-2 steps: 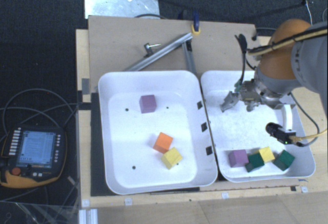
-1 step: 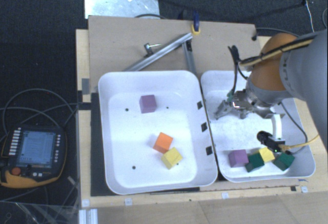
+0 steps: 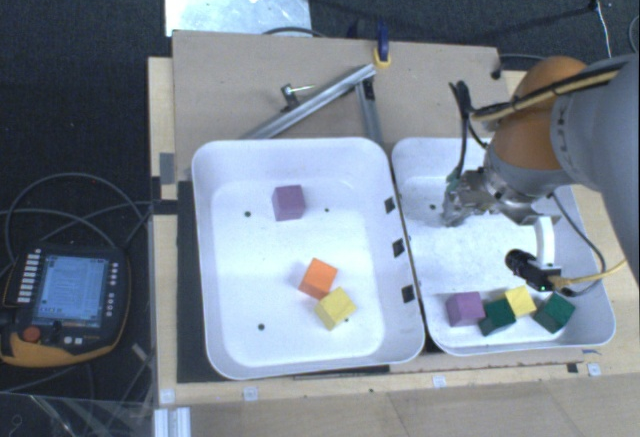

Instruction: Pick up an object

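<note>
The claw (image 3: 455, 208) is down in the right bin (image 3: 432, 165), low over the white floor near that bin's upper left part, close to the wall shared with the other bin. Its tips are small and dark against the clutter of the wrist, and I cannot tell whether they are apart or together; no block shows between them. Behind it the grey arm (image 3: 590, 135) with its orange band (image 3: 535, 120) comes in from the right.

Along the near edge of the same bin sits a cluster: a purple cube (image 3: 464, 307), a dark green block (image 3: 497, 315) just beside it, a yellow cube (image 3: 520, 301) touching that one, and another green block (image 3: 554, 311) at the right end. All are well apart from the claw.

Over in the left bin (image 3: 215, 165), a purple cube (image 3: 289, 202) stands alone toward the back, while an orange cube (image 3: 319, 277) and a yellow cube (image 3: 336, 307) touch at a corner near the middle. On the counter (image 3: 440, 65) behind the bins lies a slanted metal bar (image 3: 310, 105).
</note>
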{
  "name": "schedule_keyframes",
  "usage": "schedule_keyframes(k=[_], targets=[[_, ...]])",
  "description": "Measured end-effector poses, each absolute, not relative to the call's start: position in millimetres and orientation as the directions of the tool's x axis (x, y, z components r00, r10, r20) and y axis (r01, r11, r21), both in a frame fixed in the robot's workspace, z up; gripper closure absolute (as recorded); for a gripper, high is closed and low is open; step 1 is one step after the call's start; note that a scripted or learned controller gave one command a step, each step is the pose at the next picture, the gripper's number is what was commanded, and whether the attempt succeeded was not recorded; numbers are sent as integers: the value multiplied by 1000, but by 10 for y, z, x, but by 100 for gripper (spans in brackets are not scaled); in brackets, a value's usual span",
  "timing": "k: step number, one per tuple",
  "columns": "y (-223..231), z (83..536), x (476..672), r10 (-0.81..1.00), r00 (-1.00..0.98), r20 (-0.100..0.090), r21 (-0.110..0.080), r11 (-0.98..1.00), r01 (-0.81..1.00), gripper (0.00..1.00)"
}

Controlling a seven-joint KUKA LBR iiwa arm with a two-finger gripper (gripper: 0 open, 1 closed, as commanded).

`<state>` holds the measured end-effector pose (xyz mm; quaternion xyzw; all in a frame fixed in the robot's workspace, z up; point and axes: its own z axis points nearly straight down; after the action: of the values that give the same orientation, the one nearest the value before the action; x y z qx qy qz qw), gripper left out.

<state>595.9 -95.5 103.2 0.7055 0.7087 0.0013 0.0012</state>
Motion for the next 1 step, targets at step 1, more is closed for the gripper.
schedule_keyframes(k=[1], targets=[[-967, 1673, 5945, 1000, -4, -1, 8, 4, 1000, 100]])
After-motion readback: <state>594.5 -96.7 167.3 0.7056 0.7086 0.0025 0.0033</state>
